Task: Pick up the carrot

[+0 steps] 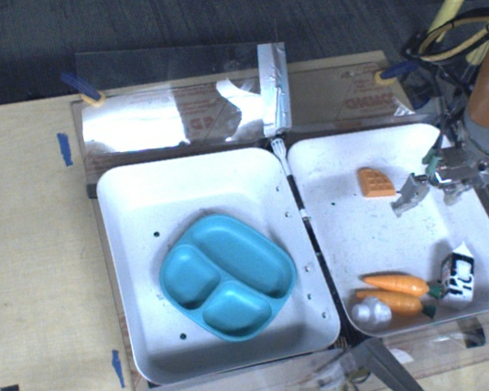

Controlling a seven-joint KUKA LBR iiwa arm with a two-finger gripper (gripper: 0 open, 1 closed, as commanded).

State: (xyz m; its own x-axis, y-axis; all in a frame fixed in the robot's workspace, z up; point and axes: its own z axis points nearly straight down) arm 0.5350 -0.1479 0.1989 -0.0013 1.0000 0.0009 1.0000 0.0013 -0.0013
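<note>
Nearest the camera, at the front edge of the right white bin (328, 250), two orange carrots lie side by side. The upper carrot (395, 283) points its green stem toward a small black-and-white item (460, 275) in the front right corner. The lower carrot (400, 305) touches a silvery grey rounded object (372, 312) at its left end. Across the divider, the left white bin (134, 255) holds a blue divided plate (227, 274) with three compartments, sitting at a slant. Further back in the right bin, a small orange waffle-like piece (375, 183) rests alone. Just to its right, the gripper (416, 192) hovers with its fingers spread apart, nothing between them, well apart from the carrots.
</note>
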